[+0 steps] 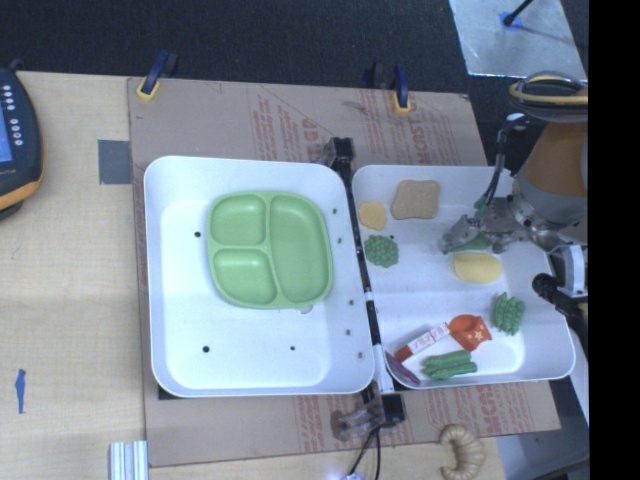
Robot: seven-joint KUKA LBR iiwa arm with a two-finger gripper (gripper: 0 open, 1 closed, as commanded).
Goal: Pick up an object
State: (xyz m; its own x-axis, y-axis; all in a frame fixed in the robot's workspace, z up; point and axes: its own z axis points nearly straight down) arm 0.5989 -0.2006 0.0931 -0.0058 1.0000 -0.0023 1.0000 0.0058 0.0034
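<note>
The table (70, 298) was pale wood, overlaid with a brown cardboard sheet (300, 118) held at its far edge by a yellow clamp (152, 78) and a blue clamp (400, 90). Beyond the table the floor was dark carpet (250, 13). A handheld control pendant (15, 133) lay at the table's left edge.

Two white bins sat side by side on the cardboard. The left bin (180, 348) held a green divided plate (270, 249). The right bin (540, 353) held a slice of bread (415, 199), a small yellow round piece (372, 214), a green broccoli-like piece (381, 251), a yellow lemon-like piece (477, 267), another green piece (507, 312), an orange-and-white packet (445, 337) and green pods (449, 366).

The arm reached in from the right, and the hand (478, 233) was low over the right bin, just above the lemon-like piece. Its fingers looked spread rather than clenched, though the view there was cluttered, and nothing showed between them.
</note>
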